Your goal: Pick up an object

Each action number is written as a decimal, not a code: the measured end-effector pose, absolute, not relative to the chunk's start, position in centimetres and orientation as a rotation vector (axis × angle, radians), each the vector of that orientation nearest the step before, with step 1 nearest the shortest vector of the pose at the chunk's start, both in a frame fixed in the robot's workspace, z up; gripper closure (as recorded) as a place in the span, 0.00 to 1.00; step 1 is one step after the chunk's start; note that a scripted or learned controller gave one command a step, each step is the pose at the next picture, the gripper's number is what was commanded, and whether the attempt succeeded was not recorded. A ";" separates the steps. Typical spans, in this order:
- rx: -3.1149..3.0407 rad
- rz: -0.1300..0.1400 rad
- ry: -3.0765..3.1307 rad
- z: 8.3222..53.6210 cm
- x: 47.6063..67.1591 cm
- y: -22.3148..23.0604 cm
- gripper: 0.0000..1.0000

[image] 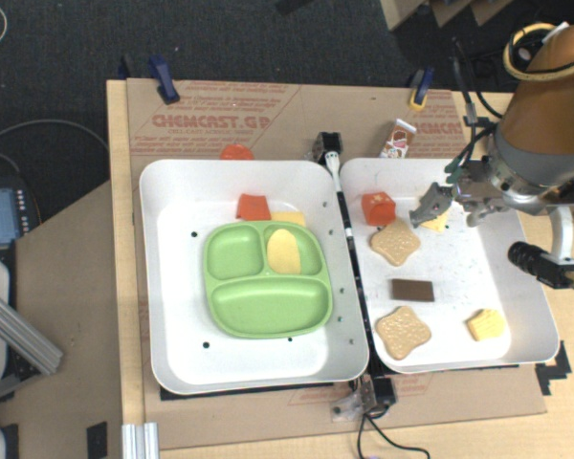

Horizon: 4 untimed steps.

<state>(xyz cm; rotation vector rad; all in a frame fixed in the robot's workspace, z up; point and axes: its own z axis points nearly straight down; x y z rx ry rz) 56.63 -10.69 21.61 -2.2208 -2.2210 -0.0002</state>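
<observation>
- Brown board [201, 113] beneath both bins is printed in red with "CHEMCAST".
- No writing can be read on the small carton [398, 140] behind the right bin [526, 347].
- The gripper [452, 203] is seen over that bin, fingers apart, nothing between them.
- A toast slice [395, 245] lies just beside a red block [378, 207].

- The grey arm [540, 113], orange-banded above the wrist, is reaching in from three o'clock.
- Its gripper [450, 204] is pointing toward nine o'clock, fingers spread apart, gripping nothing.
</observation>
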 end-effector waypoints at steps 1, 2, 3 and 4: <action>-2.221 -0.010 -2.232 9.2 67.1 -9.5 0.00; -2.220 0.002 -2.221 8.4 66.6 -9.2 0.00; -2.221 0.004 -2.218 8.5 65.0 -10.4 0.00; -2.222 -0.001 -2.220 9.6 65.1 -10.3 1.00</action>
